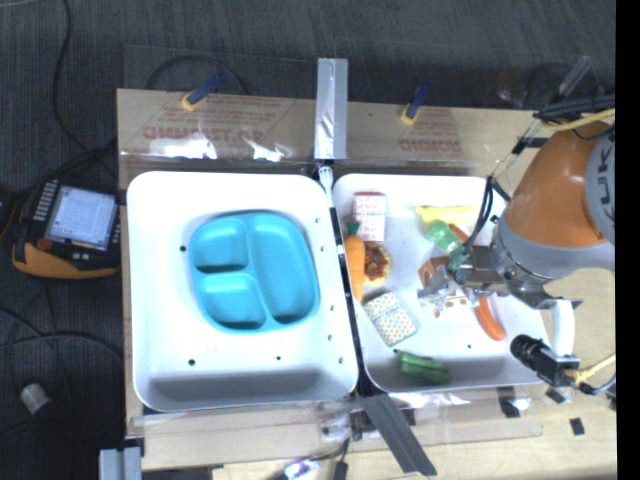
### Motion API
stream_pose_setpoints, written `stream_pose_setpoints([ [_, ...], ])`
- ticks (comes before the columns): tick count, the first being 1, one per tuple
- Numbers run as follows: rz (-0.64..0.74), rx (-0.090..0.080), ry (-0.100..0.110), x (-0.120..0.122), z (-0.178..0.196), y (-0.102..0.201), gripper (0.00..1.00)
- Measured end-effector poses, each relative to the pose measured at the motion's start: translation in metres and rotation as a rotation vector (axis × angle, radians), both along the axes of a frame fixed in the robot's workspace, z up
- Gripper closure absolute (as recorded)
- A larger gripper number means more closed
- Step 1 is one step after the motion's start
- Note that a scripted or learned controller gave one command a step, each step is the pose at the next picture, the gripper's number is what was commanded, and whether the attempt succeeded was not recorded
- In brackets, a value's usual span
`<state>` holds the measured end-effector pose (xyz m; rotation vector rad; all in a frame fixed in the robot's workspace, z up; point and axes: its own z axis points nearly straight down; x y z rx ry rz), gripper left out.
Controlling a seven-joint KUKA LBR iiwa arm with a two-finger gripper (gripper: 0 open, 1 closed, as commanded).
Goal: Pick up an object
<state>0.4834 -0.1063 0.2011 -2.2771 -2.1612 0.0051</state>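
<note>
My gripper (443,290) hangs low over the middle of the right bin (470,376), at the end of the grey and orange arm (560,208) that reaches in from the right. Right by it lies a small brown object (436,266). An orange-red carrot-like piece (489,320) lies just to its right. Further left I see a dotted white box (390,317), an orange piece (355,260) with a dark reddish item (377,260) beside it, and a red and white carton (369,214). A yellow object (446,211) and a green one (440,233) sit at the back.
A dark green object (423,368) lies near the right bin's front wall. The left bin (160,368) holds a blue divided plate (252,270). A ridge (340,268) separates the bins. A handheld device (75,223) and cables lie on the floor at left.
</note>
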Motion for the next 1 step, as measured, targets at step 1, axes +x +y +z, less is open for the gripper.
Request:
stream_pose_setpoints([
  [1, 0.407, 0.003, -0.002, 0.0046, -0.1037, -0.0442, 1.0],
])
